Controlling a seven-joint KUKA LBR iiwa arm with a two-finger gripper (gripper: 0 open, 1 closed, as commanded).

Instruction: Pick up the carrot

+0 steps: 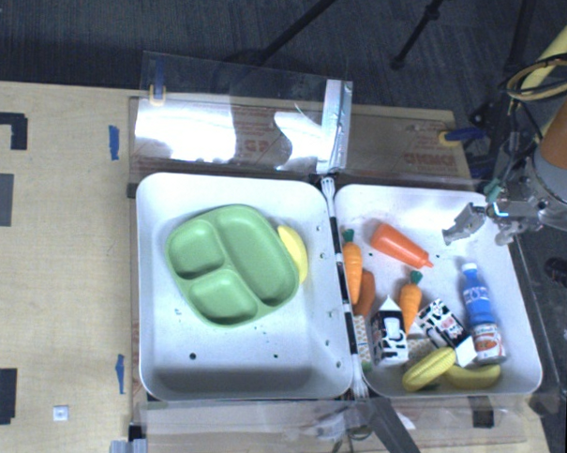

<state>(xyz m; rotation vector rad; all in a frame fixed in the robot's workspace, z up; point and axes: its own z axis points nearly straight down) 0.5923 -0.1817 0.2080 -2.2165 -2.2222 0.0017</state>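
Three orange carrot-like pieces lie in the right bin [527, 349]. A carrot [353, 271] with a green top lies along the bin's left wall. A shorter carrot [409, 305] stands near the middle, beside the cartons. A fatter orange cone [401, 245] lies tilted toward the back. My gripper [481, 229] hovers over the bin's back right corner, to the right of the orange cone and apart from every carrot. Its fingers [460, 226] are spread open with nothing between them.
A blue bottle [477, 309], two cow-patterned cartons [388, 336] [443, 322] and two yellow bananas [429, 366] crowd the right bin's front. The left bin [156, 356] holds a green divided plate [230, 263] with a yellow piece [296, 250] at its right edge.
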